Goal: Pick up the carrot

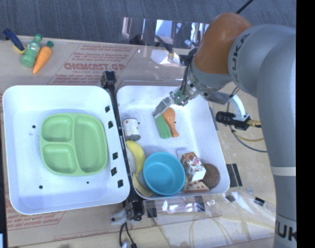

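Tool (166, 109) at upright-lying carrot (169, 121)

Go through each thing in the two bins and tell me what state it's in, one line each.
Carrot: lying in the right bin, under the gripper.
Green divided plate: flat in the left bin, nothing on it.
Blue bowl: upright, nothing in it.
Banana: lying beside the bowl.
Small can: on its side.
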